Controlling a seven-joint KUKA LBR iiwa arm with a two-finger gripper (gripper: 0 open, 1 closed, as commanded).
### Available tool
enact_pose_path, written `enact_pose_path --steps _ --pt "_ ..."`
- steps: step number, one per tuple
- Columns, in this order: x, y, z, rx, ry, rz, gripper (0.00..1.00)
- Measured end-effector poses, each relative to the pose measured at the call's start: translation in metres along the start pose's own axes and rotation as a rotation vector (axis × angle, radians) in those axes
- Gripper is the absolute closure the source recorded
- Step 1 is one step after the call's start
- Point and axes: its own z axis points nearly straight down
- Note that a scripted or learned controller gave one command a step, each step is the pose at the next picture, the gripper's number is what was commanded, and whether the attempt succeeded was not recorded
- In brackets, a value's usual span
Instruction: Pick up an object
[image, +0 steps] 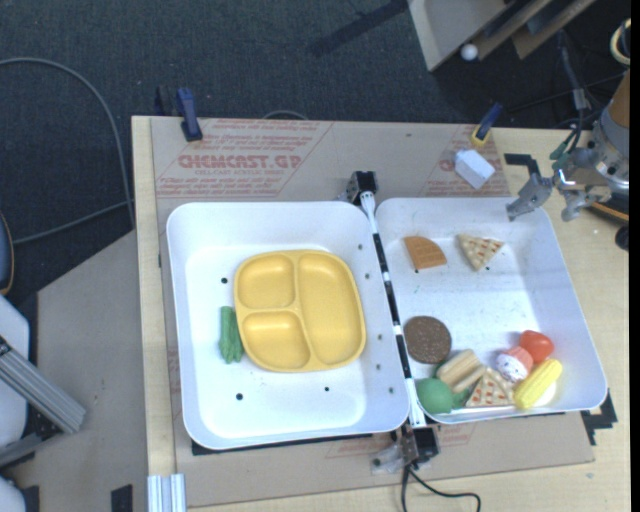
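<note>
Here the candidates for picking all lie in the right bin (566, 262). Two sit alone in its far half: a brown bread-like wedge (426, 253) and, just right of it with a gap between, a triangular pizza slice (481, 249), both with bare white floor around them on every side. A dark brown round patty (428, 339) rests near the bin's left wall, apart from the rest. The near right corner is crowded: a green piece (436, 394), a tan roll (460, 368), a second pizza slice (488, 390), a small white and pink piece (514, 365), a red tomato-like piece (537, 345) and a yellow corn cob (539, 383) press together, touching or nearly so, close along the near rim. The middle of this bin's floor is open.

The gripper (549, 195) hangs over the far right corner of the right bin, at its rim, with its two fingers spread apart and nothing between them; the pizza slice in the far half is the nearest item, yet well apart from it.

In the left bin (190, 300) a yellow divided plate (298, 308) sits centrally, with a green bean-like piece (231, 334) just beside its left edge. A white block (474, 168) lies on the cardboard beyond the right bin
</note>
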Motion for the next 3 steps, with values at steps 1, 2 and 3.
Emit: enact_pose_path --steps 1,2,3 --pt "0.037 0.011 0.104 0.002 0.001 -0.001 0.00" --pt "0.019 0.008 0.128 0.002 0.000 0.001 0.00" --pt "0.069 0.016 0.127 0.001 0.002 -0.001 0.00"
